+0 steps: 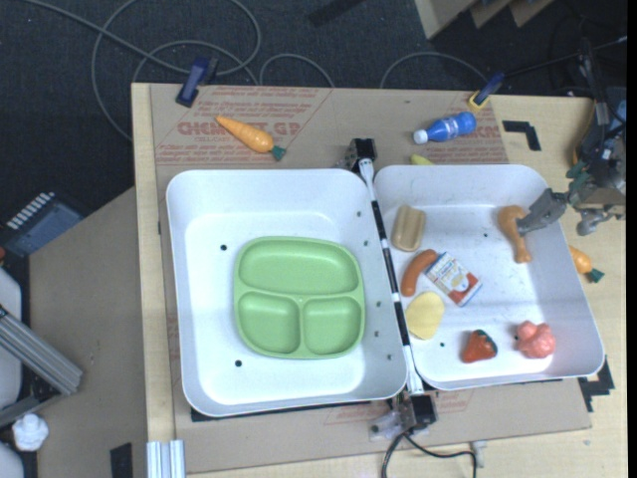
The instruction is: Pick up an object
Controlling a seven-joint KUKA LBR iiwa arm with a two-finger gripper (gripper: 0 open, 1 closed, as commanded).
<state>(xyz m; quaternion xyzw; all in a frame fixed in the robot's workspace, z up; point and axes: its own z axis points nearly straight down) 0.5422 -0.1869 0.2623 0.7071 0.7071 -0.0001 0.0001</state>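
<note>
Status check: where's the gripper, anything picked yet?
Gripper at right bin's right edge, over orange toy. No grasp visible. Other toys lie apart.

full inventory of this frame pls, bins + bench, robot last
left bin: 1, white, left half of bench
divided tray: 1, green, in left bin
right bin: 1, white, right of left bin
bread slice: 1, tan, right bin, upper left
sausage: 1, orange-red, right bin, below bread
small carton: 1, white and red, right bin, centre
yellow piece: 1, right bin, lower left
strawberry: 1, red, right bin, bottom
pink toy: 1, right bin, lower right
orange piece: 1, right bin, upper right
carrot: 1, orange, bench above left bin
bottle: 1, blue and white, bench above right bin
pincer: 1, grey, over right bin's upper right, beside orange piece
</note>
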